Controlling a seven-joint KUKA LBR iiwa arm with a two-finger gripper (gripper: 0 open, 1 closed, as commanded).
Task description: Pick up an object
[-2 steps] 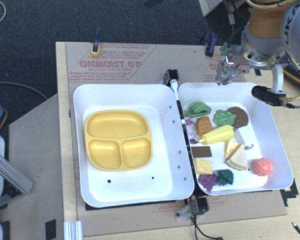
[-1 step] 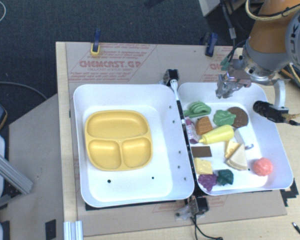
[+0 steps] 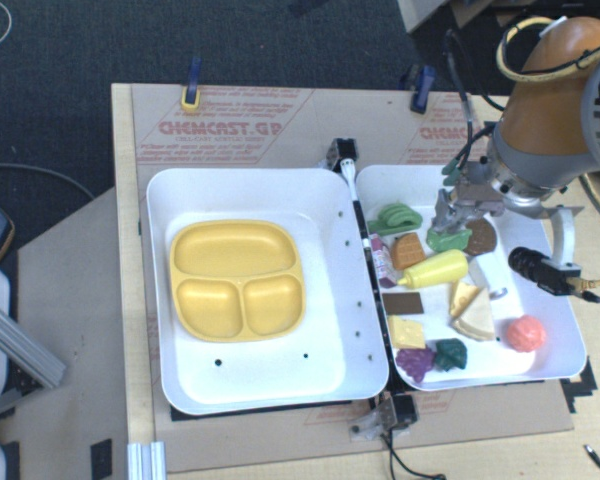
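Note:
The right bin (image 3: 570,353) holds several toy foods. Among them are a green leafy piece (image 3: 398,216), an orange-brown bread piece (image 3: 408,251), a yellow squash (image 3: 438,266), a sandwich wedge (image 3: 472,313) and a pink ball (image 3: 524,333). My gripper (image 3: 454,224) is lowered into the back of this bin. Its tip sits right over a small green piece (image 3: 446,240), beside a brown round cookie (image 3: 481,236). Whether the green piece is gripped is hidden by the gripper body.
A yellow divided plate (image 3: 238,278) lies in the left bin (image 3: 320,368). Near the right bin's front are a brown bar (image 3: 402,303), a yellow cheese block (image 3: 407,331), purple grapes (image 3: 413,364) and dark green broccoli (image 3: 448,353). A black cable part (image 3: 536,268) hangs off the arm.

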